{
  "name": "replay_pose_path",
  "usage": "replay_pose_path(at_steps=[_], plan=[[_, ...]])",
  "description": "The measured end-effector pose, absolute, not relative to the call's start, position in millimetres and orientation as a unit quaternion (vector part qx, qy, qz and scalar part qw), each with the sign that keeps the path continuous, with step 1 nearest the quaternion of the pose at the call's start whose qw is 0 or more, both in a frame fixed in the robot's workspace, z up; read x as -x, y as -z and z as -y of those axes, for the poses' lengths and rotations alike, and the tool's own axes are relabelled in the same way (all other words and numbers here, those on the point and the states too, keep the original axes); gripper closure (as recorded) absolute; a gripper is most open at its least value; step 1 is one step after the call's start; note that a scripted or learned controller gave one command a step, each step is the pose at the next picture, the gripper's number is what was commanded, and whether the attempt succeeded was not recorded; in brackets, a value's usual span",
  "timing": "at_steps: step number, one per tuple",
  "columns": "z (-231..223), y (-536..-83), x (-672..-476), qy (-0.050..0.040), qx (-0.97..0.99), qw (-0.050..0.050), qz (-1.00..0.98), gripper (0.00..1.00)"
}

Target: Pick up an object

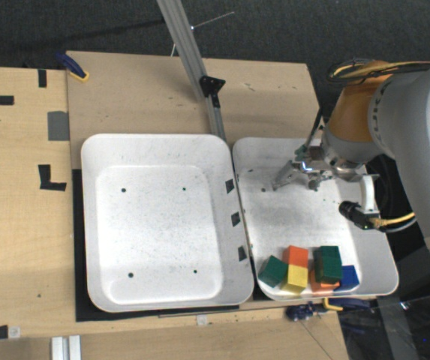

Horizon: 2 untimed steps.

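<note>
Nearest the camera, well below my gripper (290, 177), a cluster of blocks sits against the near wall of the right bin (275, 156): a green block (273, 270), a yellow block (297, 277) and an orange block (297, 256) touching, then a dark green block (328, 263) and a blue block (349, 276) beside them. My gripper hangs over the far part of that bin, well apart from them, nothing between its fingers; how wide they stand I cannot tell. To my left lies the left bin (154, 145).
</note>
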<state>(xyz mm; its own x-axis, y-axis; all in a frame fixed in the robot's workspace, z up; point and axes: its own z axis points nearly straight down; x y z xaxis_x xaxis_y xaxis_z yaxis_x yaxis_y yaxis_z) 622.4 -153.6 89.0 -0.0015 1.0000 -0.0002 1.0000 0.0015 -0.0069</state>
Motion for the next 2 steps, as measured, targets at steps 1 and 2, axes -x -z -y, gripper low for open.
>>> replay_pose_path(at_steps=[1,2], plan=[[152.7,-102.6,-624.2,-0.0005,0.706,0.001,0.708,1.0],[147.6,-145.8,-624.7,0.0012,0.706,-0.001,0.708,1.0]])
